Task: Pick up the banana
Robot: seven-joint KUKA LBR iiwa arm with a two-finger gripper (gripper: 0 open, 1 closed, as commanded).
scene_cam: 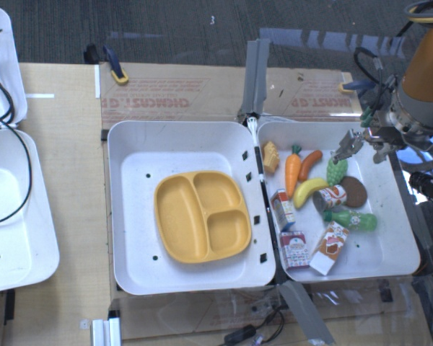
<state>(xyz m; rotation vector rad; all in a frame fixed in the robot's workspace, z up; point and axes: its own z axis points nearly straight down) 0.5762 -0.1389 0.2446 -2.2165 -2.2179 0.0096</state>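
Currently the banana (309, 190) lies below-left of the end effector (366, 144), long axis slanting from lower left to upper right. Whether the end effector is apart or together cannot be told.

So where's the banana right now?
The banana lies in the right bin, near its middle, just right of the carrot and left of the brown cookie.

Dark carpet-like floor (202, 20) beyond a pale wooden bench (72, 99), printed cardboard sheet (166, 96), possibly daylight glare
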